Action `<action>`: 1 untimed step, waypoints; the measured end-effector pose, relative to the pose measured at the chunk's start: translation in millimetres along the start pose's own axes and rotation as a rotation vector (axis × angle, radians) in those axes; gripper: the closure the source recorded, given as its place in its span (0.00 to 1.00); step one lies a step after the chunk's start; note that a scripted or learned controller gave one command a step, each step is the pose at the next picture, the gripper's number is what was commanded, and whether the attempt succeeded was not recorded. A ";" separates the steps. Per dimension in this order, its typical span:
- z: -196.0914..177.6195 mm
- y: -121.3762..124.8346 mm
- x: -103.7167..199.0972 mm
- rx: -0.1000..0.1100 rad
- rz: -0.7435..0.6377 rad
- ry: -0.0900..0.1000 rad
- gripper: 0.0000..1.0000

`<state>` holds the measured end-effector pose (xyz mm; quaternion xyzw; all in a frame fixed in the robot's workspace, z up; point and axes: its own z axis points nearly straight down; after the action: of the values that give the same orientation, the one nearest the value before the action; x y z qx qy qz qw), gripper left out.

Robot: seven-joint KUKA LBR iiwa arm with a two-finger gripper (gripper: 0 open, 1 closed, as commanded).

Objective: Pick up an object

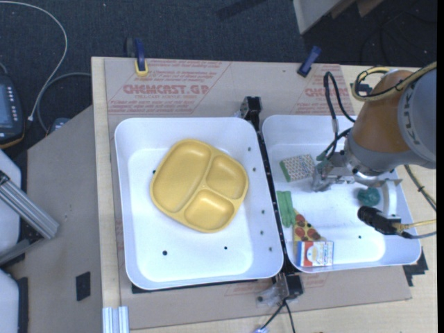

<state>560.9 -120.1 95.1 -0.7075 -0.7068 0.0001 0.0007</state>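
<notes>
Sizing up: we take the small patterned packet (297,167) as target, flat in the right bin (347,252) near its back-left.
Handling: we judge it light and soft; pinch across its short edges.
Tool (325,179): just beside it, we cannot tell its opening.
Neighbours: green strip (285,208), carton (316,253), teal object (369,196).

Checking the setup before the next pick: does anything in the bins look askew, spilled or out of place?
Nothing looks spilled or damaged. The yellow divided plate lies turned at an angle in the left bin. In the right bin, the small items cluster along its left wall, near the gripper.
</notes>
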 end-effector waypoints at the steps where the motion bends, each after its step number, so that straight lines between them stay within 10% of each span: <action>1: -60.5 0.8 -7.8 -0.007 0.000 -0.003 1.00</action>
<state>561.7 -128.0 155.6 -0.7073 -0.7069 -0.0012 -0.0028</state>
